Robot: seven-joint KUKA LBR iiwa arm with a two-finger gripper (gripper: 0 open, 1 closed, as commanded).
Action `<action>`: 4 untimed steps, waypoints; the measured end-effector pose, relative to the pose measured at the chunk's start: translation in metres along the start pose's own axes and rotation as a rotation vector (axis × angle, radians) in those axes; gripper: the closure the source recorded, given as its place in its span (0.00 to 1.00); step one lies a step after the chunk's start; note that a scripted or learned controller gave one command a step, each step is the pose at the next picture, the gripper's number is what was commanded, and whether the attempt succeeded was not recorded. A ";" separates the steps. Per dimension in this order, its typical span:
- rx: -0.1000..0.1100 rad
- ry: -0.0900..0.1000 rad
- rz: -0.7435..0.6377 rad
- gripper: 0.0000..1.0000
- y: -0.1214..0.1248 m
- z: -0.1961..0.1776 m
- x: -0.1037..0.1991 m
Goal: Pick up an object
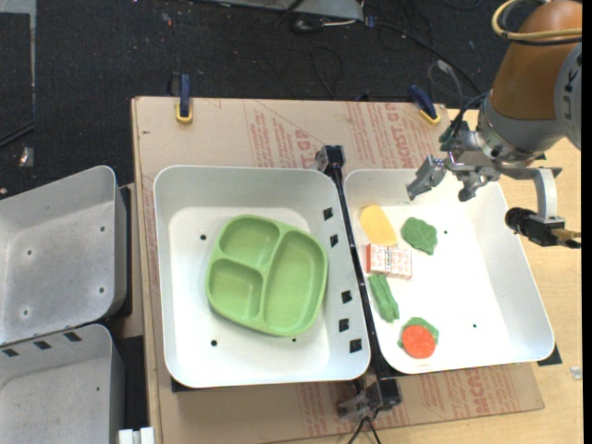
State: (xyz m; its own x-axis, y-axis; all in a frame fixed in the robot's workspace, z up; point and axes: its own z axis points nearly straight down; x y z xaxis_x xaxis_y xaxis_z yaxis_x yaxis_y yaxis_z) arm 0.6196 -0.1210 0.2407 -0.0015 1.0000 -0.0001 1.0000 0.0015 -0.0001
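The bench carries two shallow white bins side by side. The left bin holds a green divided plate with three compartments, lying flat near the bin's centre.

The right bin holds five small items grouped along its left half:
- a yellow oval piece, nearest the far edge of the group;
- a green leafy piece, just beside the yellow one on its right;
- a small red-and-white carton, touching or nearly touching the near end of the yellow piece;
- a long green pod-shaped piece, lying close to the divider between the bins, just below the carton;
- a red tomato-like piece with a green top, nearest the camera, apart from the rest.

The arm enters from the right. The gripper hangs over the far part of the right bin, above and to the right of the yellow piece. Its two fingers appear spread apart, although the angle makes this uncertain. Nothing sits between them. All five items rest on the bin floor.
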 end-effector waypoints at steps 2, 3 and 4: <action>0.003 0.000 0.002 0.00 0.004 0.088 -0.003; 0.004 0.000 0.002 0.00 0.003 0.142 -0.002; -0.001 -0.001 0.002 1.00 0.005 0.128 -0.003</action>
State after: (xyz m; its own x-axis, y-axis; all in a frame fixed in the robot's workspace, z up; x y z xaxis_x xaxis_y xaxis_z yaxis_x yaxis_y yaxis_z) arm 0.6243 -0.1238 0.1126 0.0009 1.0000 -0.0009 1.0000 -0.0009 0.0014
